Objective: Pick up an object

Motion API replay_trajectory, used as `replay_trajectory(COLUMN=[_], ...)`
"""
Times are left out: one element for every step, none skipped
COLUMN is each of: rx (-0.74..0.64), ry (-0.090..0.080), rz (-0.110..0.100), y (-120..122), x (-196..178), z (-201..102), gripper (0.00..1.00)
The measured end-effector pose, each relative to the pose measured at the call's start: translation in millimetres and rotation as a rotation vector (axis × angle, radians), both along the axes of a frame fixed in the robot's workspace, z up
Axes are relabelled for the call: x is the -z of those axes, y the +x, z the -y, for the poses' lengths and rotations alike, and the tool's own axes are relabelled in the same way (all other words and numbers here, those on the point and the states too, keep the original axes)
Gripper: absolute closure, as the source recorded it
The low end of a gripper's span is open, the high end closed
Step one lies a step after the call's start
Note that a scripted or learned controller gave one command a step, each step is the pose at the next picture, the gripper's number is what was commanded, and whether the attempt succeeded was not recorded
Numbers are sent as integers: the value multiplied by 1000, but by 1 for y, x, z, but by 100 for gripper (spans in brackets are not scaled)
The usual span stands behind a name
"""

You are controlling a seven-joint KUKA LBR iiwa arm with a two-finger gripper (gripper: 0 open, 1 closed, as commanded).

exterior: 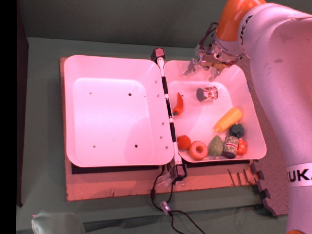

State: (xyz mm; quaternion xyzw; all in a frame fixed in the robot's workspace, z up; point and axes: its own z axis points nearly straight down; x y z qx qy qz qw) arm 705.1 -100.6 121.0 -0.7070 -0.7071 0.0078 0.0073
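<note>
Hovering over the far rim of the right bin, the pincer hangs with its fingers spread apart and nothing between them. Just below and slightly right of it lies a small can on its side, the nearest candidate for a pick. It looks light and rigid, probably smooth enough to roll or slip, so a grasp across its round body, square to its axis, seems safest. Farther below, a yellow bottle lies slanted, and a red pepper rests down-left by the bin divider. A donut, tomato and other small toys crowd the near edge.
</note>
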Motion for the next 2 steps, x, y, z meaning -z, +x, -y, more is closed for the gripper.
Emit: replay_trajectory(rx=[-3,2], ry=[16,-1], rz=[-9,33], y=[0,5], x=[-10,-57], z=[-9,-7], gripper=[100,100])
